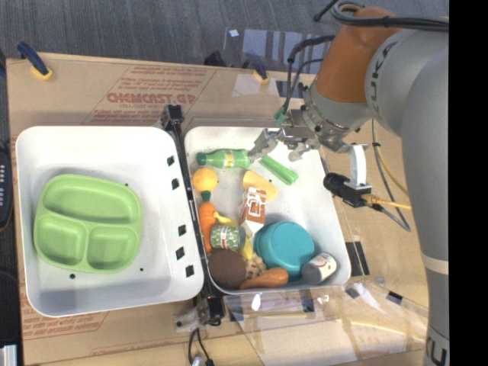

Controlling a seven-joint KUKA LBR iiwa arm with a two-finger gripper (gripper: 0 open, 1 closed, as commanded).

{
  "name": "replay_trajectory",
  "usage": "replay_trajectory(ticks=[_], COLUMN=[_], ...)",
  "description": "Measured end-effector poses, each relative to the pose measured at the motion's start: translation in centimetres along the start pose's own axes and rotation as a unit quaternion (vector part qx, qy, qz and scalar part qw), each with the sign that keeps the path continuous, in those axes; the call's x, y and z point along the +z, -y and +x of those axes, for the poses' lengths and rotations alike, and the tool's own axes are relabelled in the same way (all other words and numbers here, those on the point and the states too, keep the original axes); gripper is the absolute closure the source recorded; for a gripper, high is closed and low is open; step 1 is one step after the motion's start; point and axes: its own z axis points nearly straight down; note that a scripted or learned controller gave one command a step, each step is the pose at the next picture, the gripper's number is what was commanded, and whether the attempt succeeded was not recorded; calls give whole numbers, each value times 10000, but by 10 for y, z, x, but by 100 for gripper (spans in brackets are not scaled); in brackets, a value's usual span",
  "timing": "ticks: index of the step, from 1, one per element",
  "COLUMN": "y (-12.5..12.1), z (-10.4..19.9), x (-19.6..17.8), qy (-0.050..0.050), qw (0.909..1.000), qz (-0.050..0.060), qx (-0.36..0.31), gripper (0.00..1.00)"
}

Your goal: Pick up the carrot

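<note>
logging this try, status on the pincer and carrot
Pincer above right bin's far end, nothing held. Carrot at the bin's left wall, untouched. Lemon and can crowd it.

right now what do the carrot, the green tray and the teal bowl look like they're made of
Carrot: probably moulded toy plastic, going by its even orange and smooth surface. Green tray: looks like matte plastic, with three pressed compartments, rounded edges and a soft sheen. Teal bowl: likely plastic too, one flat colour with a dull gloss. None can be confirmed by look alone.
</note>
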Motion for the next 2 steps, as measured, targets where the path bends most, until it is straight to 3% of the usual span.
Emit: replay_trajectory(ticks=[1, 2], y=[71, 127], z=[-11, 39], x=[-91, 8], qy=[25, -22], qw=[9938, 9905], qz=[-40, 42], qx=[-1110, -1377], gripper=[0, 0])
